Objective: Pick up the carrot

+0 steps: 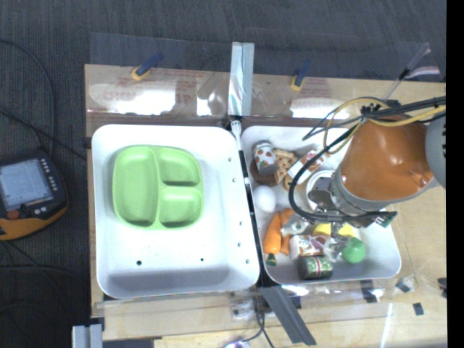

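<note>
The carrot (274,233) is orange with a green tip and lies near the left wall of the right bin (388,267), pointing toward the bin's front. My gripper (321,223) hangs low over the middle of that bin, just right of the carrot, amid a cluster of toy food. The orange wrist band and cables above hide most of it. I see nothing lifted clear of the bin floor.
A green divided plate (156,185) lies in the left bin (174,274). Around the carrot are a white egg (264,199), a brown-and-white toy (265,162), a small printed carton (307,246), a dark can (317,267), a green ball (354,251) and a yellow piece (349,230).
</note>
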`<state>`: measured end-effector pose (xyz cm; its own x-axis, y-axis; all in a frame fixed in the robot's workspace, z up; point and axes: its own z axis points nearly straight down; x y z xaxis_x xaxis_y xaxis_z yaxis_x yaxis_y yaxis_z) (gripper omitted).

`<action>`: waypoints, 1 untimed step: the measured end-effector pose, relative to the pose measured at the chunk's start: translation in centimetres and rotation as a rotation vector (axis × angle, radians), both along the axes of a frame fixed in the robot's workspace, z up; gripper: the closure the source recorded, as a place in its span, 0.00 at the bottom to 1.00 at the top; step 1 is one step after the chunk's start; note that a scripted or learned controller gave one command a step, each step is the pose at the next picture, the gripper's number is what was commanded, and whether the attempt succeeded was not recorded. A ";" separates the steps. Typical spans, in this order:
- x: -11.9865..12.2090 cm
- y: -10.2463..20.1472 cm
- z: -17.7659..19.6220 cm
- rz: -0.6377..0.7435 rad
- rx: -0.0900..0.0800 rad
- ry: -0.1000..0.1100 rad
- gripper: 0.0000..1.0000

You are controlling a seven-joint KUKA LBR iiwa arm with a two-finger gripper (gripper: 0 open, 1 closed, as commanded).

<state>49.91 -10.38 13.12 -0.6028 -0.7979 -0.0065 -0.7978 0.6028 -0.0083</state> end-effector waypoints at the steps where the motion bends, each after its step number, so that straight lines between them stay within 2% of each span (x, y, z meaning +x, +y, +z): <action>1: 1.7 -0.3 -3.1 -0.218 -0.002 -0.045 0.00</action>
<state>51.62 -10.64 10.02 -0.7604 -0.6484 -0.0363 -0.6471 0.7613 -0.0425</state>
